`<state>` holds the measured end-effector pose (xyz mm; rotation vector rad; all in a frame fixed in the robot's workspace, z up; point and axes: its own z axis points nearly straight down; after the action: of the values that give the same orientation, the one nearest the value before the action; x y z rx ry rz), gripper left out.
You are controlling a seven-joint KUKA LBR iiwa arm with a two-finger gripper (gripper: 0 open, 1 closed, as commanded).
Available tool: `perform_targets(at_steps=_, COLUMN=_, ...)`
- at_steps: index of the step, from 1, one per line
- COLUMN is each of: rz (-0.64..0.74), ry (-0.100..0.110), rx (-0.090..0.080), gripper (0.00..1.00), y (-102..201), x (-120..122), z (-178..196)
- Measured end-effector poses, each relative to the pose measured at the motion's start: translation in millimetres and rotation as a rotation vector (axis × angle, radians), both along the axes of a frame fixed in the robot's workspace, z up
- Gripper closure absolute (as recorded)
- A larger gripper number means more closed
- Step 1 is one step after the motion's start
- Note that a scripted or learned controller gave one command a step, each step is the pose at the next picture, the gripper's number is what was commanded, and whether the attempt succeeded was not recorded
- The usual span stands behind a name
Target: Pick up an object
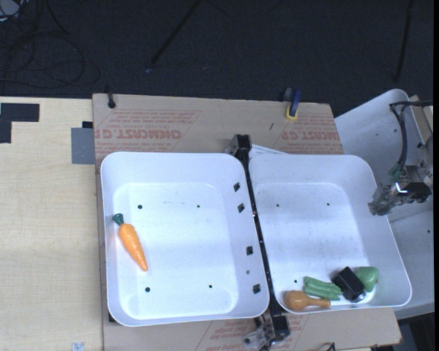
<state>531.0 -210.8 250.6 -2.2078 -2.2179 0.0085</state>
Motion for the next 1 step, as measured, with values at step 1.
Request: perform_targets(at_steps=1, rz=-0.005, ry=-0.020, rx=-0.009, gripper=1.00, y=-4.4, x=-36.5, z=110.3)
